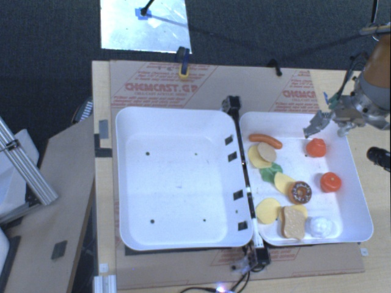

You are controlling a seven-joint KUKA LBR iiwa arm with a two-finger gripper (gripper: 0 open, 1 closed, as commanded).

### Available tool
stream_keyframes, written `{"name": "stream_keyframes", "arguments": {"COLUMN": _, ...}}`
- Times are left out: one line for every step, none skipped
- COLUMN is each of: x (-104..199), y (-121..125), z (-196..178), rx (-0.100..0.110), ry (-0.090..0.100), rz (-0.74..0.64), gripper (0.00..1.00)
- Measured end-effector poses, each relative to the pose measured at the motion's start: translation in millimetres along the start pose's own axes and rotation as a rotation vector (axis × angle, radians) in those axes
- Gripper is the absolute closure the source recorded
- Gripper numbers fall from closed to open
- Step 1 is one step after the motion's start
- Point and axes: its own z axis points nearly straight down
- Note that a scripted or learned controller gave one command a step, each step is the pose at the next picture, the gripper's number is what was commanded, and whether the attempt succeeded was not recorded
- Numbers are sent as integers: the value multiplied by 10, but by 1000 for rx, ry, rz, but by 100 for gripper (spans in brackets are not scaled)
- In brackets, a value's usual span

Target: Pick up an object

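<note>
The right white bin (360, 215) holds several toy foods. A red tomato (316, 147) lies near its far right corner, with an orange-red round fruit (330, 182) nearer the front. An orange sausage (265, 140) lies at the far left of this bin. Below it are pale yellow slices (261, 156), a green leaf (269, 173), a chocolate donut (300, 192), a slice of toast (294, 221) and a white lump (321, 226). My gripper (327, 129) hovers just above and behind the red tomato, open, with nothing between its fingers.
The left white bin (125, 163) sits beside the right one, with a black divider (241, 170) between them. Both rest on a cardboard sheet (165, 84). A yellow and blue clamp (183, 63) stands at the far edge of the board.
</note>
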Motion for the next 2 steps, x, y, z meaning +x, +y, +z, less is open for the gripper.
{"name": "stream_keyframes", "arguments": {"x": 261, "y": 20, "z": 1238, "rx": 11, "ry": 4, "rz": -3, "gripper": 0}}
{"name": "stream_keyframes", "arguments": {"x": 456, "y": -484, "z": 1570, "rx": 2, "ry": 1, "rz": 3, "gripper": 0}}
